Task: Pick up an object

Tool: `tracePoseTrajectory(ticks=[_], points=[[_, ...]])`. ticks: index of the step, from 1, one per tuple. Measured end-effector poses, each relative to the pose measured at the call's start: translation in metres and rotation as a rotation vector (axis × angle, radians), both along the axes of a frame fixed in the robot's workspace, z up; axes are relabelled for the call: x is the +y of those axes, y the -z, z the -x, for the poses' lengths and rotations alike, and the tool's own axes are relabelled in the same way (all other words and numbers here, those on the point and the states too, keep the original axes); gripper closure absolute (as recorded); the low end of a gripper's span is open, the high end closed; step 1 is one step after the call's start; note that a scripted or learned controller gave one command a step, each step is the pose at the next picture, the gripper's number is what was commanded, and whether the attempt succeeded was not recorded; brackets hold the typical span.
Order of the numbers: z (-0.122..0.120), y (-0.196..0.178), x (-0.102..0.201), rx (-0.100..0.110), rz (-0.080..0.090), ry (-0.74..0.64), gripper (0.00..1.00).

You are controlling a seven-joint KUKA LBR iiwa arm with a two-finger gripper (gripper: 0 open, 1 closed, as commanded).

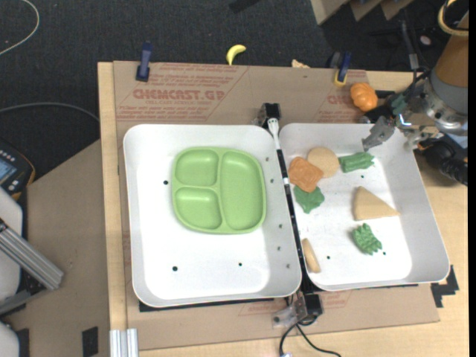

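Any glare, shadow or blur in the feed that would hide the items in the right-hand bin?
Camera view: lighting is even, with no strong glare on the right bin; shadows under the beige wedge and green pieces are soft and short; the tool looks slightly soft, and its finger state is unclear; the items themselves are sharp enough to tell apart.

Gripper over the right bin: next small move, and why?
Probably straight down and slightly left onto the green piece. The gripper hangs just above and right of it with nothing held, and that piece lies apart from the tan round.
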State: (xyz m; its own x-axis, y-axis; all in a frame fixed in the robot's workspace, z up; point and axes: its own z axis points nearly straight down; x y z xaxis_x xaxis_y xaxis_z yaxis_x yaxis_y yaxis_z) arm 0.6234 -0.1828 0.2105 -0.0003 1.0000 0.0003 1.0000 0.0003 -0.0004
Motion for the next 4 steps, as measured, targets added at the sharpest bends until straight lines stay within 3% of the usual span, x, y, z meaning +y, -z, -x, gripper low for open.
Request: tracePoseTrajectory(ticks=[1, 2, 3, 4], points=[[-0.01, 0.129, 0.039, 0.005, -0.004, -0.003, 0.0], [-0.044, 0.125, -0.033, 0.011, -0.017, 0.001, 0.0], [-0.043, 0.115, -0.029, 0.012, -0.015, -0.003, 1.0], [-0.044, 0.082, 0.038, 0.0, -0.001, -0.005, 1.0]])
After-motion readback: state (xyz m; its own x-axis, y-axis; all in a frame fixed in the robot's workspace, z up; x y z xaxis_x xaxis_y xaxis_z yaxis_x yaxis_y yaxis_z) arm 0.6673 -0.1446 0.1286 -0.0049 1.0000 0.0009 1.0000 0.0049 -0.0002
